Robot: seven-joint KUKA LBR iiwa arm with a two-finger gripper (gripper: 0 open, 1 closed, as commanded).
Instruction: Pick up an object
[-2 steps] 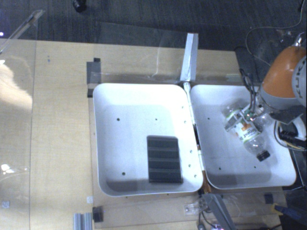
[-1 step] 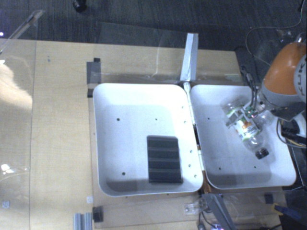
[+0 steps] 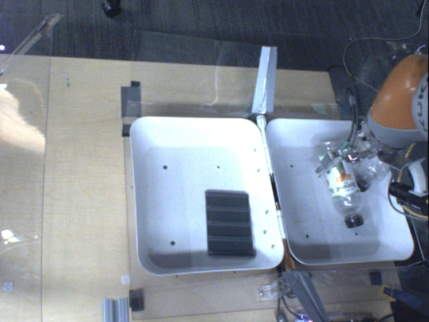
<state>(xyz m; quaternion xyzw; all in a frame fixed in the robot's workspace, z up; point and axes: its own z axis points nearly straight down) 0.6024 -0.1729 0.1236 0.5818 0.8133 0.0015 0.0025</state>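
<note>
Hovering at the frame's right, the gripper (image 3: 340, 158) sits over a clear bottle (image 3: 343, 188) lying in the right bin (image 3: 301, 243); finger state unclear, so centre across the bottle's body before closing.

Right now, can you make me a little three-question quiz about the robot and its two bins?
1. True or false: the black pad lies in the left bin.
2. Which bin holds the bottle: A left, B right?
3. Fill in: the bottle's dark cap points toward the ____ edge of the right bin.

Key: 1 true. 2 B. 3 near (bottom). The gripper sits at the bottle's upper end.
</note>
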